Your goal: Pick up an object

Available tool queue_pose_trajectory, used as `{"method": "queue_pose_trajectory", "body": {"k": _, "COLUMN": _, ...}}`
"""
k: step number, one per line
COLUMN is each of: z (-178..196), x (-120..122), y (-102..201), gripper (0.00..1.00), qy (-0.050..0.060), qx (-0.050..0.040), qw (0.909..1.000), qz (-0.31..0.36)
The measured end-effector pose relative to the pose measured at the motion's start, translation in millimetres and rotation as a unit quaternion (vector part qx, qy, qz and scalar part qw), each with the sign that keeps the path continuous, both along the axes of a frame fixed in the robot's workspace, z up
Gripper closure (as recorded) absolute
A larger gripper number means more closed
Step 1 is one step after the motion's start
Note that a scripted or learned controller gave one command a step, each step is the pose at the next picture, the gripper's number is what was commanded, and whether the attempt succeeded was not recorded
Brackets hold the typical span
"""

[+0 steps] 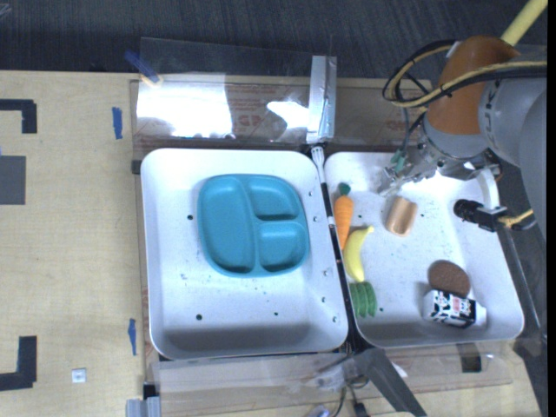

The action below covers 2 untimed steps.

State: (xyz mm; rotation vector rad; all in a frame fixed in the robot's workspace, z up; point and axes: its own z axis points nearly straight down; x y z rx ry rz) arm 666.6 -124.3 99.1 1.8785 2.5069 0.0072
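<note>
Gripper (pixel 401 170) low at the right bin's (pixel 499 320) back edge, just beside the copper cup (pixel 400 215) — likely lining up on it. Grip state: cannot tell, too blurred. Nothing visibly held.

A pale wooden bench (pixel 69 259) filled the left side, marked with black tape corners (pixel 24 115) and short blue tape strips (pixel 116 122). Beyond its far edge lay dark grey carpeted floor (pixel 261 7). A clear plastic sheet (pixel 226 98) stood behind the bins — glare from overhead light washed across it.
</note>
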Motion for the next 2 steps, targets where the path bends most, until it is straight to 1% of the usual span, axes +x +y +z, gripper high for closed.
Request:
{"method": "queue_pose_trajectory", "body": {"k": 1, "z": -1, "x": 0, "y": 0, "gripper": 0.0, "qy": 0.001, "qx": 0.0002, "qw": 1.0, "qz": 0.0}}
{"method": "queue_pose_trajectory", "body": {"k": 2, "z": -12, "x": -57, "y": -7, "gripper": 0.0, "qy": 0.002, "qx": 0.0002, "qw": 0.9998, "qz": 0.018}}
